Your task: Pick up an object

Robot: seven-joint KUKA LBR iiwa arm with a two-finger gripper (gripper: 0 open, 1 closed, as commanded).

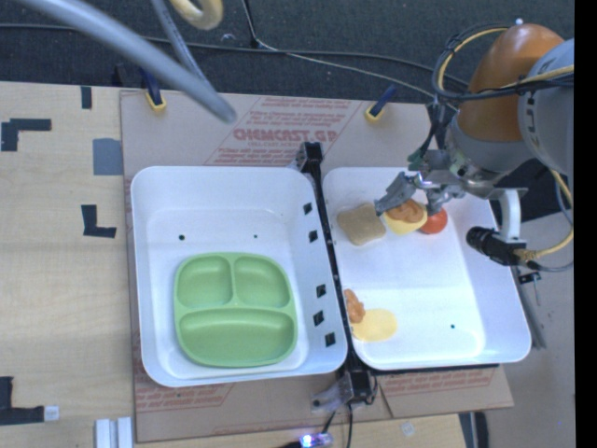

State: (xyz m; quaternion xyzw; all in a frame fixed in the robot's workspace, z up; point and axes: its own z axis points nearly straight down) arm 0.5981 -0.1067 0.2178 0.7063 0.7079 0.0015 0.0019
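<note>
My gripper (pixel 412 192) hangs over the far part of the right bin (pixel 485 339), its fingers (pixel 393 194) spread apart above a small cluster of toy food. A yellow-orange piece (pixel 407 217) lies just under the fingers, with a red round piece (pixel 434 221) touching it on the right. A tan bread-like piece (pixel 361 224) rests to the left, near the divider. Nothing shows between the fingers. Nearer the front of the same bin lie a pale yellow flat piece (pixel 375 325) and a small orange piece (pixel 353 303).
The left bin (pixel 154 250) holds a green divided plate (pixel 235 308). A black divider strip (pixel 321 259) runs between the bins. A black cable fitting (pixel 492 244) sits at the right bin's right rim. Yellow clamps (pixel 155 101) mark the far bench edge.
</note>
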